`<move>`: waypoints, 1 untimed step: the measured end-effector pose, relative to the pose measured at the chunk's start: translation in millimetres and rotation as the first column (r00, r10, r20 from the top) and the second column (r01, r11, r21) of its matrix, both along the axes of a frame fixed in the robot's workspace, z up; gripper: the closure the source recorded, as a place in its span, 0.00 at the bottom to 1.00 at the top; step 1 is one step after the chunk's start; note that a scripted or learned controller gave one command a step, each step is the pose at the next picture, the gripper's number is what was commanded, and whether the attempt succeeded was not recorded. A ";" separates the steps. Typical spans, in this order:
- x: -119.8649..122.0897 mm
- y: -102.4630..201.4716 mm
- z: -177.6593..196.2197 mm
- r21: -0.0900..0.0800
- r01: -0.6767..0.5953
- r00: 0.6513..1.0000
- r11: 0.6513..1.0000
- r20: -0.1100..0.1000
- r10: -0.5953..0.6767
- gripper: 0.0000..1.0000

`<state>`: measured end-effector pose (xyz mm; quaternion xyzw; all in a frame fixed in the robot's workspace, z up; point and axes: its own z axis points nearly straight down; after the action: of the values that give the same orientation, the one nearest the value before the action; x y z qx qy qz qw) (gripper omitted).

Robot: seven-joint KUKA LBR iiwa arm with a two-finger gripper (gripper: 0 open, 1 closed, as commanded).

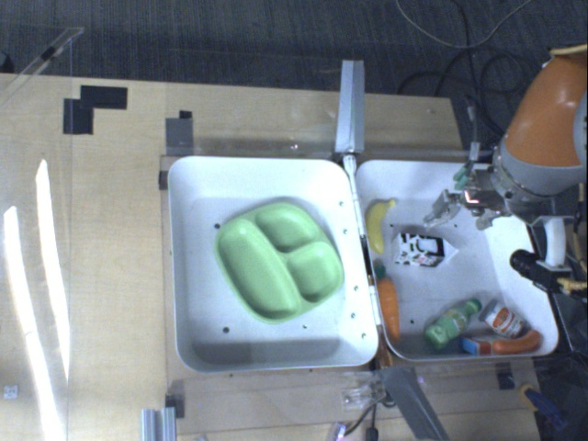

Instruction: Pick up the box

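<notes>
Box lies flat in the right bin, toward its left wall, nothing gripping it; long axis runs roughly left-right across the bin, slightly tilted. Banana just beside it at the left wall, carrot below. Green bottle and can sit near the front edge. Gripper hangs above the bin's back-right area, fingers apart, pointing left toward the box; arm comes in from the right. Green tray fills the left bin.

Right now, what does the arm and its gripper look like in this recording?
The arm enters from the right as a rounded orange band over a grey wrist section. Below it sits a cluttered metallic grey gripper with small fittings and a tiny reddish spot. Thin black cables trail over the dark floor behind it.
</notes>
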<state>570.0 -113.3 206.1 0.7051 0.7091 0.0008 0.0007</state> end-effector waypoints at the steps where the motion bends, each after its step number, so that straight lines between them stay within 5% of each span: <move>1: 22.3 3.8 -91.3 0.001 0.099 0.995 0.995 0.004 -0.099 0.00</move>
<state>592.3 -109.5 114.7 0.7394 0.6732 0.0024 0.0020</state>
